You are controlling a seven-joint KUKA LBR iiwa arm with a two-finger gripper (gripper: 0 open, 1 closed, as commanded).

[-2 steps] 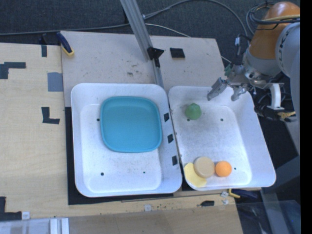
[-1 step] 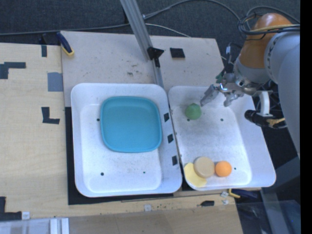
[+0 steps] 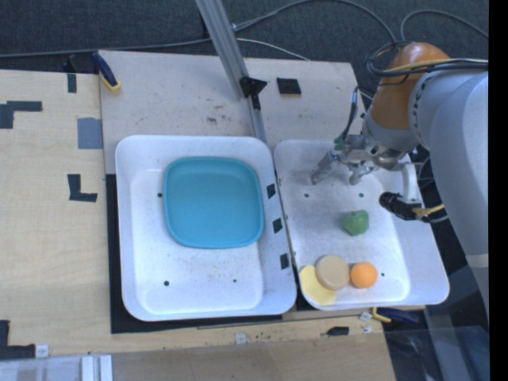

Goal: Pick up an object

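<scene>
My gripper [image 3: 336, 173] hangs over the back part of the right bin [image 3: 302, 213], its two fingers spread apart and open with nothing between them. A green object [image 3: 356, 222] lies in the middle of that bin, in front of and slightly right of the gripper. Near the bin's front edge sit an orange ball [image 3: 363, 275], a tan round piece [image 3: 332, 272] and a yellow object [image 3: 313, 289] partly under the tan one.
The left bin [image 3: 135, 236] holds a blue square plate [image 3: 213, 201]. A metal pole [image 3: 230, 50] slants down to the bins' shared back corner. Cables and a black connector [image 3: 397, 205] hang at the right bin's right rim.
</scene>
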